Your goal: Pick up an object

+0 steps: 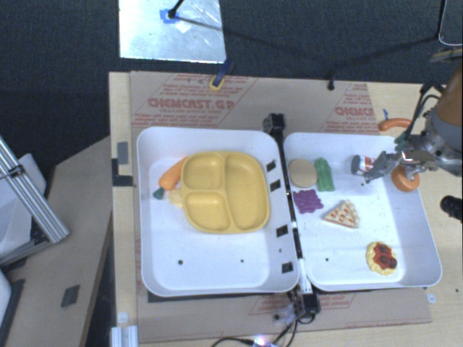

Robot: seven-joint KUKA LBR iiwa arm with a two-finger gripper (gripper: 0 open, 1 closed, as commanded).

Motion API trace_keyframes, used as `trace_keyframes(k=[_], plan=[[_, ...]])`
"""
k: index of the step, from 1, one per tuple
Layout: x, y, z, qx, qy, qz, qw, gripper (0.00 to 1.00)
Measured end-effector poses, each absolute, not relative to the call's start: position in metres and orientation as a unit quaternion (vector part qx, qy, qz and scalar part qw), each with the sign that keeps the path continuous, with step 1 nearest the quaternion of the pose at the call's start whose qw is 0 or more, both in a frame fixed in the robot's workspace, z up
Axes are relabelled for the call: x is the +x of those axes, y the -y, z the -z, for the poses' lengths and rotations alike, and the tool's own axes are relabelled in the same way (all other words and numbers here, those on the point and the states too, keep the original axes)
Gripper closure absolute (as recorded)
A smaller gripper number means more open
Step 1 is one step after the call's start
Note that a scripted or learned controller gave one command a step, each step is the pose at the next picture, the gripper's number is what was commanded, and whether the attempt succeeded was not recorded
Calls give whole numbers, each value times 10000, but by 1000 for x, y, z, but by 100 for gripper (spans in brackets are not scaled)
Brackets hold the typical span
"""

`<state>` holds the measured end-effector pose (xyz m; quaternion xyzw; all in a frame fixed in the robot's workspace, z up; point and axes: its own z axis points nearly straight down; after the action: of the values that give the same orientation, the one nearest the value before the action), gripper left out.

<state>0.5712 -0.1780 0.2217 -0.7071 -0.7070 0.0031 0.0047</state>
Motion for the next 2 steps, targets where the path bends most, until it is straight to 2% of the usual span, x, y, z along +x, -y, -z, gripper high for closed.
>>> trace_keyframes(k=[1, 2], plan=[[574, 178, -229, -7061, 7081, 3, -7, 0], [570, 179, -186, -7066, 7076, -3, 5, 0]])
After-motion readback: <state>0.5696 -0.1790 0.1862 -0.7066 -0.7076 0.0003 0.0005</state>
